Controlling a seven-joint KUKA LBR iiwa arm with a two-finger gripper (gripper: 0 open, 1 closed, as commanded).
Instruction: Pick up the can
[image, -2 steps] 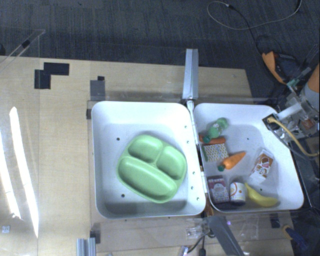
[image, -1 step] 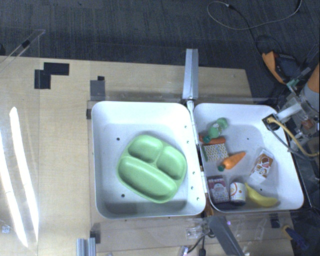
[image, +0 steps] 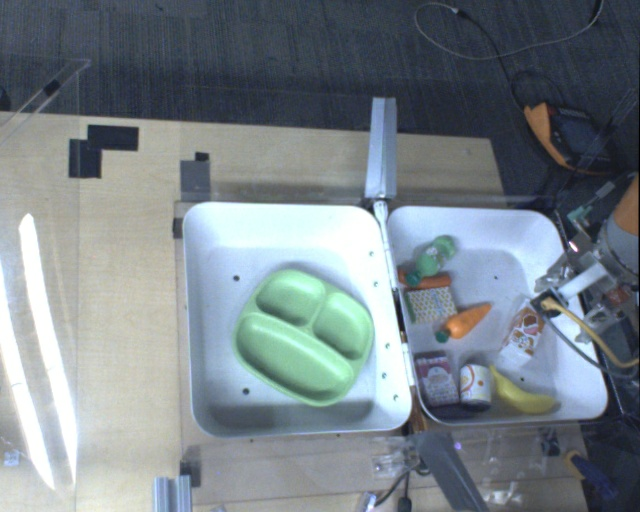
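**Two bins, one can, and the hand was parked at the edge**

Camera view: two white bins sat side by side on the counter (image: 120, 330). The left bin (image: 210, 240) carried a green divided plate (image: 305, 335), and the right bin (image: 500, 230) carried the clutter. The can (image: 475, 385) lay low in the right bin near its front wall, just beside the banana (image: 520, 395) and a small dark carton (image: 436, 378). It looked tipped on its side, with a pale round end facing the camera and its long axis running roughly left to right, though that was hard to be sure of at this size. A carrot (image: 468, 320) and a snack packet (image: 524, 335) lay further up. The hand (image: 560, 290) hung over the bin's right rim, apart from the can; whether it was wide or narrow, I could not tell. My read is that it was poised outside the pile, with the reach yet to be made.
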